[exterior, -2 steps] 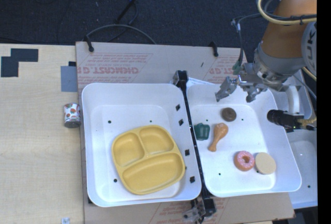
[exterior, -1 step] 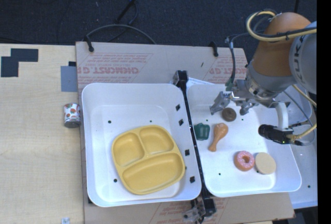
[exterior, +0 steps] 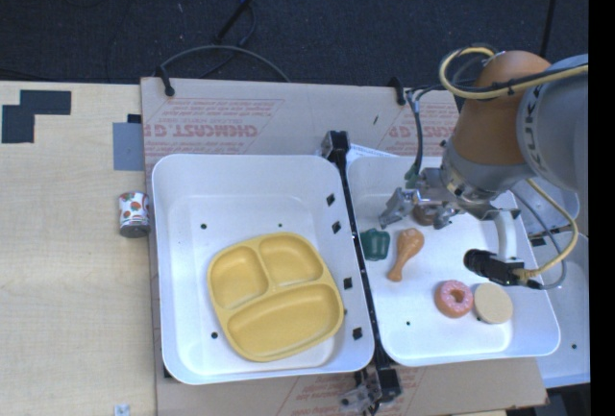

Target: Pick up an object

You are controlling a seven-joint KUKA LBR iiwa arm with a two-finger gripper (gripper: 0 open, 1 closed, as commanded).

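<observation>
Gripper (exterior: 419, 209) sits low over the back of the right bin (exterior: 538, 332); can't tell if it's spread or closed. It's likely placed there because the loose items are in this bin. Nearest candidate is the drumstick (exterior: 405, 253) just below it, with a green piece (exterior: 375, 243) beside that, close to the divider wall, which could crowd a grasp. Pink donut (exterior: 453, 299) touches a beige disc (exterior: 494, 305) nearer the front. Left bin (exterior: 183, 203) holds a yellow divided plate (exterior: 277, 294); small can (exterior: 133, 212) stands outside

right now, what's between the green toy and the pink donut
The tan drumstick lies between the green toy and the pink donut, seen in the camera view.
</observation>
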